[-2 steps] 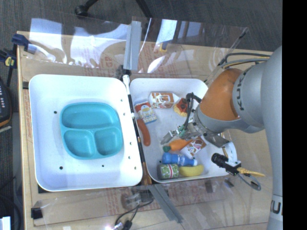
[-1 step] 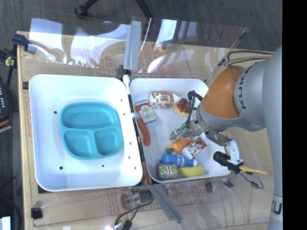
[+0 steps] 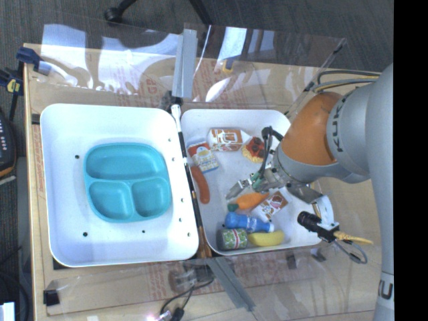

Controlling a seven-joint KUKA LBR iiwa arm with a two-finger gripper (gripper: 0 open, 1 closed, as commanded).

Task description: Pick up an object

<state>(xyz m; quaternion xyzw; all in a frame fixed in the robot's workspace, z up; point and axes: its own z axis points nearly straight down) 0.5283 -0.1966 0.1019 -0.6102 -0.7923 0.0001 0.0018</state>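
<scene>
The right bin (image 3: 294, 122) holds several small items. My gripper (image 3: 246, 187) is low in the middle of this bin, right above an orange carrot (image 3: 250, 200); whether it touches the carrot is unclear. Left of it lies a red sausage (image 3: 201, 184). Below the carrot are a blue bottle (image 3: 246, 222), a yellow banana (image 3: 266, 238) and a green can (image 3: 233, 239). A red-and-white packet (image 3: 275, 204) lies just right of the carrot.
A snack box (image 3: 225, 138), a red-yellow snack (image 3: 254, 148) and a small packet (image 3: 206, 158) lie at the back of the right bin. The left bin (image 3: 57, 132) holds a blue divided plate (image 3: 127, 181). The arm's grey and orange body overhangs the right bin's right side.
</scene>
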